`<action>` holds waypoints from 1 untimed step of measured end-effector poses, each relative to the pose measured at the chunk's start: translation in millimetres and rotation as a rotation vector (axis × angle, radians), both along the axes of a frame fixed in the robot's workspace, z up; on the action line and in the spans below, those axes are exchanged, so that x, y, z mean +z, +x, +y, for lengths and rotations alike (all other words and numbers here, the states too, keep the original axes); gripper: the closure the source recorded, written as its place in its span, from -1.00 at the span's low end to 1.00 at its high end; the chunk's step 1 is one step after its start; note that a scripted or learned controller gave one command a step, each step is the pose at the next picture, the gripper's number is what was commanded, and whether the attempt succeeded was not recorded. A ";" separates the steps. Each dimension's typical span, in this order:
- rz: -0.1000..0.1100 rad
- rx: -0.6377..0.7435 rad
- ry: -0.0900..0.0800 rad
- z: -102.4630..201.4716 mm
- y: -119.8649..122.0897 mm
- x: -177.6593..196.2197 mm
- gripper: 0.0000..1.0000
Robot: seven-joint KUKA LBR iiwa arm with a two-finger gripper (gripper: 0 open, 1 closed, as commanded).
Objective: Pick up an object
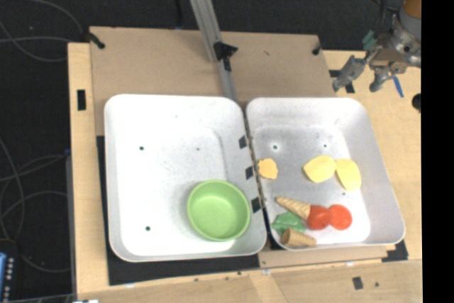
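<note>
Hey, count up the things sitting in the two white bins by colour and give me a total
Yellow: 3, a small piece by the divider and two larger pieces
Red: 2
Green: 2, a bowl and a small piece
Tan: 2 cones
Total: 9

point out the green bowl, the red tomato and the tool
green bowl (pixel 218 210), camera view, inner bottom
red tomato (pixel 340 217), camera view, top surface
tool (pixel 367 81), camera view, midway between fingertips
</note>
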State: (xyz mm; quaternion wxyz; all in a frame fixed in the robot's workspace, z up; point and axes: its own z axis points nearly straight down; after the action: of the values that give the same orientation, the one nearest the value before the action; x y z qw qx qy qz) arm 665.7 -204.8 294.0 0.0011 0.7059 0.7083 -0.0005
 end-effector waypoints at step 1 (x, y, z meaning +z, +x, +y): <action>0.001 0.000 -0.002 -0.9 -0.3 0.1 -1.00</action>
State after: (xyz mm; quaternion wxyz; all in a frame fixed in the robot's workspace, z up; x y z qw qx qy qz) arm 665.4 -205.7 294.2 0.0015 0.7058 0.7084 -0.0016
